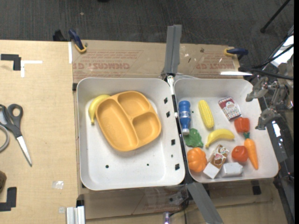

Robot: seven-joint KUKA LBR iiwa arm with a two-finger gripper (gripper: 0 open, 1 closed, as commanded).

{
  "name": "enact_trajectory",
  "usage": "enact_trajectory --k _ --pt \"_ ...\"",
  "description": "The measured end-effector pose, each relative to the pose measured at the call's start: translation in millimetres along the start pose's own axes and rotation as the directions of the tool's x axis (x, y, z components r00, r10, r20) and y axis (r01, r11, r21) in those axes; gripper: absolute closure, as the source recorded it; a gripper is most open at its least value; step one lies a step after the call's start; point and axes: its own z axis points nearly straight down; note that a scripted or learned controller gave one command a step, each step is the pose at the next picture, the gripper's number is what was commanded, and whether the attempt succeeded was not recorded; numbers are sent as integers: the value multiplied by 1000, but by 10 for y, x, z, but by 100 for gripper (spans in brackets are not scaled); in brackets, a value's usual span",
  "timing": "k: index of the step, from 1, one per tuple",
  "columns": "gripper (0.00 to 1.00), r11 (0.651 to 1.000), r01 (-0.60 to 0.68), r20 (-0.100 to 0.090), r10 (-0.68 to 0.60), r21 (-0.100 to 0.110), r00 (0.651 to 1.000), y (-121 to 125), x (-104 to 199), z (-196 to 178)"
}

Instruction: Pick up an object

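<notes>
1. I see the claw [267, 107] at the right edge of the right bin [212, 84], above its rim; I cannot tell how it is set from this slant.
2. Nothing sits in the claw that I can make out.
3. The right bin holds the toys: a blue bottle [184, 114] against the left wall, an ear of corn [206, 114] just beside it, and a small red carton [230, 108] further right.
4. Lower down I see broccoli [193, 137], a yellow banana [220, 136], a small pumpkin [196, 159], a tomato [239, 153] and a carrot [252, 153] near the right wall.
5. The left bin [126, 174] carries a yellow divided plate [127, 119], with a second banana [95, 105] touching its upper left edge.
6. Scissors [17, 130] lie on the counter [37, 92], well apart from both bins.
</notes>
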Motion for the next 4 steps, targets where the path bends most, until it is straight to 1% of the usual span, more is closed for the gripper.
enact_trajectory --k 1,2,3,4 --pt "0 991 -137 0 137 0 991 356 -637 1287" --pt "0 986 -164 1 164 0 986 770 -583 1976" --pt "100 987 -161 6 161 1 987 775 -598 1873" --pt "100 992 -123 2 123 1 992 386 -959 177"
